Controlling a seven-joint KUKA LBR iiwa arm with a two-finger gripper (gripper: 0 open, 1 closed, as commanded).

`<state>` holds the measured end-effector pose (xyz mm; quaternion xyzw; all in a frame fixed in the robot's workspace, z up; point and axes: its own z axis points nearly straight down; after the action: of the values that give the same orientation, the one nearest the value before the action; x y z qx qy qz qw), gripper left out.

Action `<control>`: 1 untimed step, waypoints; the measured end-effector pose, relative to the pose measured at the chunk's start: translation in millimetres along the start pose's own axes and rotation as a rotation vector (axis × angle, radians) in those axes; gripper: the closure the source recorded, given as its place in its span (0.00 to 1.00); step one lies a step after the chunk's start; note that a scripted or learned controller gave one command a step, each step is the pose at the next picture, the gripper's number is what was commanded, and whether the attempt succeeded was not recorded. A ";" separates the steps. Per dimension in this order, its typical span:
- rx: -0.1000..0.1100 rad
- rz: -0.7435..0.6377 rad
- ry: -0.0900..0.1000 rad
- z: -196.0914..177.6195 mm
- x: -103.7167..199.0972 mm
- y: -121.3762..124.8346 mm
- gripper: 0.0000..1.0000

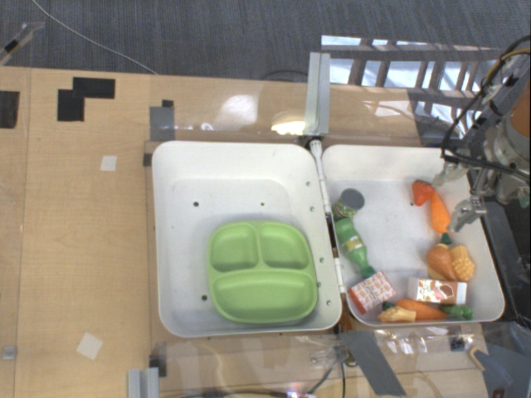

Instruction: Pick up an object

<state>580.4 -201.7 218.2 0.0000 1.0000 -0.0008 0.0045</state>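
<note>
The orange carrot (438, 211) lies against the right bin's (390, 168) right wall, near its back corner. My gripper (466, 196), fingers spread and gripping nothing, hovers just beside it. I should centre over its length before closing. Count: one green bottle (352, 243), two cartons, one green divided plate (262, 270) in the left bin (232, 164).
</note>
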 end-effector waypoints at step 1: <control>-0.004 0.084 0.012 115.8 -10.8 -0.7 0.00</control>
<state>592.2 -202.6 102.5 0.0421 0.9991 0.0014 -0.0014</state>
